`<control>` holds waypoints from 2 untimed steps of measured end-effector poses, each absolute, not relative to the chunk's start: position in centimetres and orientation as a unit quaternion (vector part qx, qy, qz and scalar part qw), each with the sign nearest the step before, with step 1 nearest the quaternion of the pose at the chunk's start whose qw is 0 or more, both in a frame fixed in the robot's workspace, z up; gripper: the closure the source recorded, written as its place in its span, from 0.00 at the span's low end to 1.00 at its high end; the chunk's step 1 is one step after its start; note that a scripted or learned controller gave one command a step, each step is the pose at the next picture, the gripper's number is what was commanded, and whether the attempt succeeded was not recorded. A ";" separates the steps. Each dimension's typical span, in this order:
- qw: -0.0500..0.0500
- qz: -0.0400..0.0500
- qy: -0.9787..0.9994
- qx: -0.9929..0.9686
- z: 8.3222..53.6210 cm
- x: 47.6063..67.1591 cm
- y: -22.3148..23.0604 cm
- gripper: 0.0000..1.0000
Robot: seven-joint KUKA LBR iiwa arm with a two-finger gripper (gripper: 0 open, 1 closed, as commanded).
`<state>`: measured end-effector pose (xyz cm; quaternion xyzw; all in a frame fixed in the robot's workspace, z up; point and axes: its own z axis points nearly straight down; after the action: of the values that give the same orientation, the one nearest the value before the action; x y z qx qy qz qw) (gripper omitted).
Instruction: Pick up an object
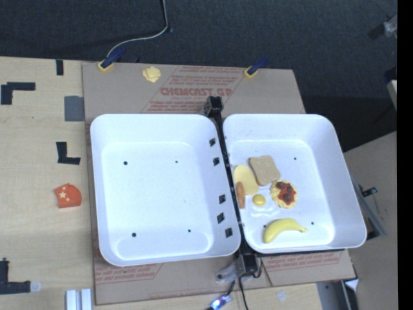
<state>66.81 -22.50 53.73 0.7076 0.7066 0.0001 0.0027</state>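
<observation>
Since every toy food piece lies loose in the right shallow white bin [322, 134], the pick looks not yet begun. The curved yellow plastic banana [282, 229] rests near the front wall, the flat tan bread slice [264, 170] behind it, a small pizza-like round piece [284, 194] between them (well apart from the banana). The claw's state I cannot tell. Reaching, closing and lifting all remain.
</observation>
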 end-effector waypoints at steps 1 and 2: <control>0.001 0.000 0.706 0.708 53.8 58.0 -22.2 1.00; 0.000 0.001 0.708 0.706 53.6 52.5 -18.9 1.00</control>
<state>52.52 -18.89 53.61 0.7062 0.7081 0.0006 0.0003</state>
